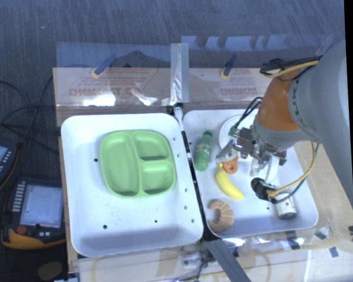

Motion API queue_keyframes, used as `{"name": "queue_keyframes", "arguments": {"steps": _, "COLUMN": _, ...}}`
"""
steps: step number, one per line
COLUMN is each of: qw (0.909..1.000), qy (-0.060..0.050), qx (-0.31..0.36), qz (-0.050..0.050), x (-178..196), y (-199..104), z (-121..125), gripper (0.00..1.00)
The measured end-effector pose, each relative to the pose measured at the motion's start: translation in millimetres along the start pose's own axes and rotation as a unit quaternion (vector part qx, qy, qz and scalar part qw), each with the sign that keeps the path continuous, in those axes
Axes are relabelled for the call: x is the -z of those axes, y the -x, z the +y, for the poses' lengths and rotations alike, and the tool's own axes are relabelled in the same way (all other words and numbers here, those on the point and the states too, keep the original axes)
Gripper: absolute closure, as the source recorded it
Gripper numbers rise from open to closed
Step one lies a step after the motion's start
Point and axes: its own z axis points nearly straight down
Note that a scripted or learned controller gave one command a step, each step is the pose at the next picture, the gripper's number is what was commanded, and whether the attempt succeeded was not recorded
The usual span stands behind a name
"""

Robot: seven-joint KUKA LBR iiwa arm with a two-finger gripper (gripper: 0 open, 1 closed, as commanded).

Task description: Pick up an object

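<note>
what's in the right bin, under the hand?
In the right bin: a green bottle, a yellow banana, a tan round piece and a small orange thing beneath the hand. The arm covers the bin's back right, so anything there is hidden.

Yellow banana (229, 186) in right bin (304, 216)

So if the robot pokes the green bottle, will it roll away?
Probably a little. The green bottle lies on its side in the right bin, and its round body looks apt to roll sideways. The bin's left wall sits close, so it likely wouldn't get far that way. It looks small and plastic, so probably light and a bit slippery.
</note>
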Motion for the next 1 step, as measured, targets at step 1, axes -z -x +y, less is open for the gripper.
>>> {"name": "queue_keyframes", "arguments": {"steps": 1, "qw": 1.0, "qy": -0.002, "qx": 0.001, "qz": 0.001, "x": 8.0, "y": -0.9, "z": -0.7, "gripper": 1.0}}
